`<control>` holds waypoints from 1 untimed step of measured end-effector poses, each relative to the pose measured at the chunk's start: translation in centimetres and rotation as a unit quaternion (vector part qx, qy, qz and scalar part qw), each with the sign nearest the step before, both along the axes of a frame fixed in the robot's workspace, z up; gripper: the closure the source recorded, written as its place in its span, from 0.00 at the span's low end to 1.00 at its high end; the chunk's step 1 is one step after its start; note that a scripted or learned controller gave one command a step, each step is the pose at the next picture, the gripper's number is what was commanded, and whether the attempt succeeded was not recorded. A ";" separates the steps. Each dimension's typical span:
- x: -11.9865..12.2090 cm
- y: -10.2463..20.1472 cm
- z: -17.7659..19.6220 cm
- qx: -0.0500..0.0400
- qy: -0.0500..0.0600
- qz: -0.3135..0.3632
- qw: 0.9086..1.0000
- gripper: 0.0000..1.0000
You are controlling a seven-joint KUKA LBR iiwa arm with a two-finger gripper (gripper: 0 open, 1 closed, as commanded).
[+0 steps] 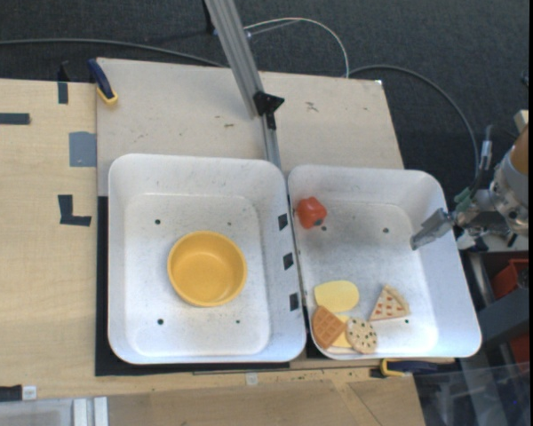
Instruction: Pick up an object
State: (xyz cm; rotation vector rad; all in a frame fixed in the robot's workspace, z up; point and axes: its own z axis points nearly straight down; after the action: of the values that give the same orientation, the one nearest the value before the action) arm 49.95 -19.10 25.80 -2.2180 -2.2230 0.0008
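The right bin (426, 185) holds a small red object (312, 210) near its far left corner. At its near side lie a yellow oval piece (337, 295), a pizza slice (389, 305), a waffle (329, 327) and a cookie (361, 335), clustered together. A yellow bowl (207, 267) stands in the left bin (124, 185). My gripper (429, 230) hangs over the right bin's right rim, well apart from all the objects, with nothing visibly in it.
A grey metal bar (235, 43) slants down from the top to the gap between the bins. Cables run across the dark floor behind the bench. A blue and yellow clamp (102, 81) sits at the board's far left corner.
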 end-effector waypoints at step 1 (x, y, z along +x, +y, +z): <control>0.0 0.0 0.0 0.000 0.000 0.000 1.000 0.00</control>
State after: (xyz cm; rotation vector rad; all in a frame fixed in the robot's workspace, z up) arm 49.95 -19.11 25.80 -2.2182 -2.2229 0.0009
